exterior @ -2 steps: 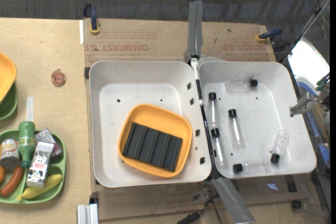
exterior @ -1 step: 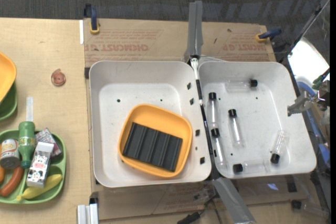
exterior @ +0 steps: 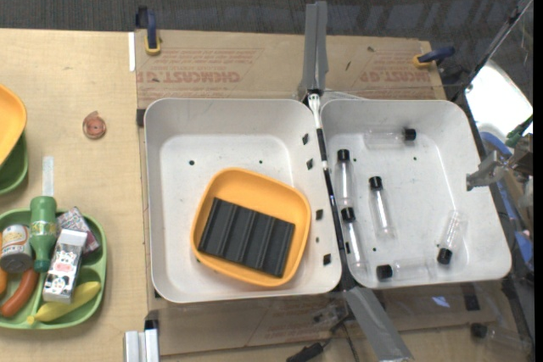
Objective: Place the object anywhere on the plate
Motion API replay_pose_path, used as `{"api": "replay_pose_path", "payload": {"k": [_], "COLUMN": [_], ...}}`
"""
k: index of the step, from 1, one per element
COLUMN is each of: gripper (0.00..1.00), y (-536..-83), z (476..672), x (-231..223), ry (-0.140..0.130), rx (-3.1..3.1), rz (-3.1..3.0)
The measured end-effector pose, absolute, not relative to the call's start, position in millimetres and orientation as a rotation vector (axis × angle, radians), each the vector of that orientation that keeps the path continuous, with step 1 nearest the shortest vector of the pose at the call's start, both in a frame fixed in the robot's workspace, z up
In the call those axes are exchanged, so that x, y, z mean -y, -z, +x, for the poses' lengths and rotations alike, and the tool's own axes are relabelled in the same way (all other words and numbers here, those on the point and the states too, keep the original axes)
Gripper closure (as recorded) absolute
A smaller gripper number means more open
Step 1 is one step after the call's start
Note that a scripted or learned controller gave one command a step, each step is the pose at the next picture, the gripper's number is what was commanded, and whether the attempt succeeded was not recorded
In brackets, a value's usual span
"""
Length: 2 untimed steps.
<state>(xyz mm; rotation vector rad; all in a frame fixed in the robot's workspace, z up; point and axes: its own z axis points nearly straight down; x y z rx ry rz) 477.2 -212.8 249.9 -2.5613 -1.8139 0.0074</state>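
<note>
a: status of the plate (exterior: 251,226)?
b: yellow, in the left bin (exterior: 170,182); a dark ribbed slab (exterior: 248,236) lies flat on it, so the placing looks done, in my judgement.
a: the tool (exterior: 490,172)?
b: at the right bin's (exterior: 441,123) right edge, well apart from the plate; its grip cannot be told; clear tubes (exterior: 379,203) lie in that bin.
a: left to do?
b: nothing evident on this bench (exterior: 68,80).

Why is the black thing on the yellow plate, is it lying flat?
Yes, flat. The black ribbed block lies face-up on the yellow plate in the left bin, with plate rim showing around it.
</note>
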Motion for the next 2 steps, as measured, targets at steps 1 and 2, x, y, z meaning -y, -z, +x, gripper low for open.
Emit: {"api": "replay_pose_path", "payload": {"k": [1, 2], "gripper": [0.00, 0.00], "y": [-245.5, -246.2], "z": [477.7, 477.8], "x": [206.8, 206.4], "ry": [-0.004, -0.003], "rx": [1.748, 1.667], "rz": [-2.608, -2.662]}}
